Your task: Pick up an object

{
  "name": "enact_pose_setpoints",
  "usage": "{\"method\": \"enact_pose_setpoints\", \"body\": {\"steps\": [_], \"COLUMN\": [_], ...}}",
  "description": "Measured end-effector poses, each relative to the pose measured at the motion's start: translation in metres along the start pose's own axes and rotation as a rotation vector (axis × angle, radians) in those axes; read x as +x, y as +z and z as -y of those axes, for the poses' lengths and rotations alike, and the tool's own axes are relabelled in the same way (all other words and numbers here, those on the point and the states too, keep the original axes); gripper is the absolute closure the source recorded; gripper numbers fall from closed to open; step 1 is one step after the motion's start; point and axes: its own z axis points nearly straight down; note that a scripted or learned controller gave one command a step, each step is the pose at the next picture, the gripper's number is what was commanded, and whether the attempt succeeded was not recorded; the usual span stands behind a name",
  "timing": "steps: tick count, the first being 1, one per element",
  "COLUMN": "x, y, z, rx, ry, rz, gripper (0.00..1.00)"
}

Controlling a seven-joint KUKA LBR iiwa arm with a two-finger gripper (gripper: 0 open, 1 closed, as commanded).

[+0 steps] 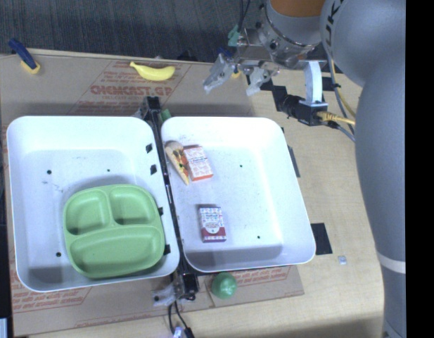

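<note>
Arm (371,83) is being cropped by top and bottom edges; small box (212,223) print is being rendered too small to read.

Even, fairly bright overhead light, soft shadows, modest sharpness.

The two shallow white plastic bins (34,153) are close to washed out, with faint grey shading along their inner walls. The green sectioned plastic tray (115,229) casts a soft shadow on its near side. The grey metal gripper (234,74) looks slightly blurred; the dark floor at the top is grainy.
</note>
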Motion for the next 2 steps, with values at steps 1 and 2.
{"method": "enact_pose_setpoints", "body": {"steps": [1,2], "x": [0.039,-0.022], "y": [0.014,0.008], "z": [0.000,0.000], "rx": [0.007,0.001], "ry": [-0.003,0.000], "rz": [-0.003,0.000], "gripper": [0.00,0.00]}}
